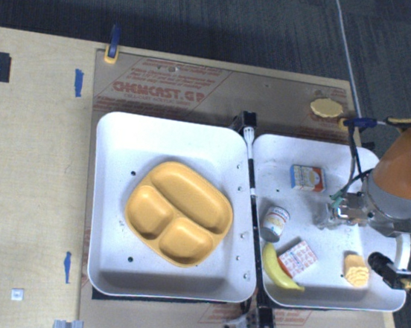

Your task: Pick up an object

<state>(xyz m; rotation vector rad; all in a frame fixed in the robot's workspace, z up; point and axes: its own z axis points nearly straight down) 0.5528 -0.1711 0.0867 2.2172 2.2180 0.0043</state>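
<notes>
We saw the gripper (337, 209) low over the right bin (341, 159), its tip in the bare middle of the floor with nothing between its parts that we could make out; whether it was released or clenched we could not tell. The likeliest failure, in our judgement, was a closing on nothing, because every candidate object lay apart from the tip: the small carton (307, 177) further back, the can (275, 223) to the left near the dividing wall, the red-and-white packet (298, 258) and the banana (278, 268) nearer the front, and the yellow block (356, 271) at the near right. A sideways correction might also nudge the can, which looked ready to roll. The left bin (112, 185) held only a large yellow compartment tray (177, 212), lying flat and hard to pinch.
</notes>
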